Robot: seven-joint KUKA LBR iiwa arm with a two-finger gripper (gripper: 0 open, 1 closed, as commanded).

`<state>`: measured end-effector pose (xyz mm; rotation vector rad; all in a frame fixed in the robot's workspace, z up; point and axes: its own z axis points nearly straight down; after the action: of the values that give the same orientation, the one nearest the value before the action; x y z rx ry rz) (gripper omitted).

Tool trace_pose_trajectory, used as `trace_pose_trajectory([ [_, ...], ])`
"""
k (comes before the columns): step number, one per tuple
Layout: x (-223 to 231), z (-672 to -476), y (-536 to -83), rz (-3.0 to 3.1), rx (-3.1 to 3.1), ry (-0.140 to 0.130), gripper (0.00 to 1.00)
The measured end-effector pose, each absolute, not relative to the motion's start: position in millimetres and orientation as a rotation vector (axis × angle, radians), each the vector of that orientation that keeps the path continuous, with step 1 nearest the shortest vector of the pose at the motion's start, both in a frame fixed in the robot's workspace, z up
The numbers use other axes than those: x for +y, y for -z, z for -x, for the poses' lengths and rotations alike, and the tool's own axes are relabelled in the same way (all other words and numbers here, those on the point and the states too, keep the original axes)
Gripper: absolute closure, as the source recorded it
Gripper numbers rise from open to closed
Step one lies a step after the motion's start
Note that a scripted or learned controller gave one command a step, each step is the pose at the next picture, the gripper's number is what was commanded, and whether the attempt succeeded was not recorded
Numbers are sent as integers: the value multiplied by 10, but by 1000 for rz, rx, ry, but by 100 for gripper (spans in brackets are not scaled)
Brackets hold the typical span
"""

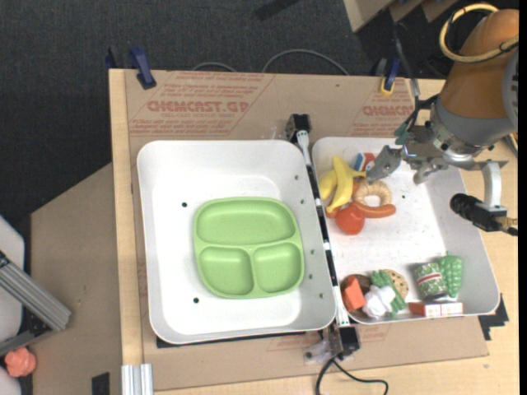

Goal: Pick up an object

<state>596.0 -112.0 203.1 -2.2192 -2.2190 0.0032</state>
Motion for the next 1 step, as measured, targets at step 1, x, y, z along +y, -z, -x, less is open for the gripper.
trace_pose_trajectory([
  [1, -1851, -6612, -849, 2225, -2216, 7, 0],
])
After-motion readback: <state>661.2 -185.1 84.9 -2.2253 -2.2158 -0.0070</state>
